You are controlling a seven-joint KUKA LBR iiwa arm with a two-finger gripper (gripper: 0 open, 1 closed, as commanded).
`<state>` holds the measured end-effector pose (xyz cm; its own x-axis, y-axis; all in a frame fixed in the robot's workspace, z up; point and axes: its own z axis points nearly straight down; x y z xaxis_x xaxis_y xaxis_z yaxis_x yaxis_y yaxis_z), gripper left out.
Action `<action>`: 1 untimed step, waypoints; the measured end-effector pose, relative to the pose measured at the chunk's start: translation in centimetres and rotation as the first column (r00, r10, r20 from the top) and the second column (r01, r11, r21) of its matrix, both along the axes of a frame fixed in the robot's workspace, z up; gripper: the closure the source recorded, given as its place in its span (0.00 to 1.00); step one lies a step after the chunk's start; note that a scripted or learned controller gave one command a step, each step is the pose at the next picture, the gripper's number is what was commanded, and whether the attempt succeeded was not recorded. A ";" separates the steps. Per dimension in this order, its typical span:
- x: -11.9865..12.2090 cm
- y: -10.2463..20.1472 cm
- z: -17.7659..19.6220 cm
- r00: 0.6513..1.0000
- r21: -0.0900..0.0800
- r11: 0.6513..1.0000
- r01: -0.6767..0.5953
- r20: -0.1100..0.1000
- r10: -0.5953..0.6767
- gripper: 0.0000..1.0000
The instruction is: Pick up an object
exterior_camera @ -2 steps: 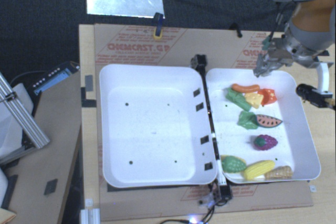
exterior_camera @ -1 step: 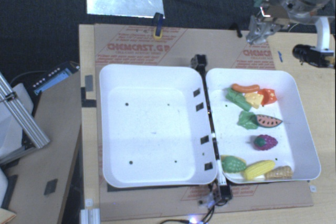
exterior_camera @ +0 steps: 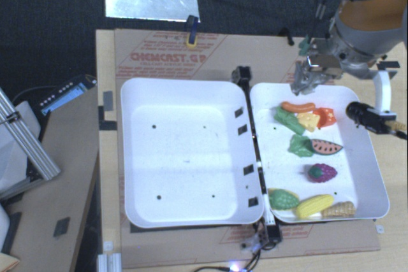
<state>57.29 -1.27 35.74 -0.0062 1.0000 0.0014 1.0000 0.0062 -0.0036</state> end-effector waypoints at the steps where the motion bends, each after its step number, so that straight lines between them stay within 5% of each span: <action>1: -7.6 1.1 -2.1 1.000 -0.001 1.000 0.004 0.000 -0.004 1.00</action>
<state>49.72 -0.20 33.61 -0.0026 1.0000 0.0008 1.0000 0.0026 -0.0039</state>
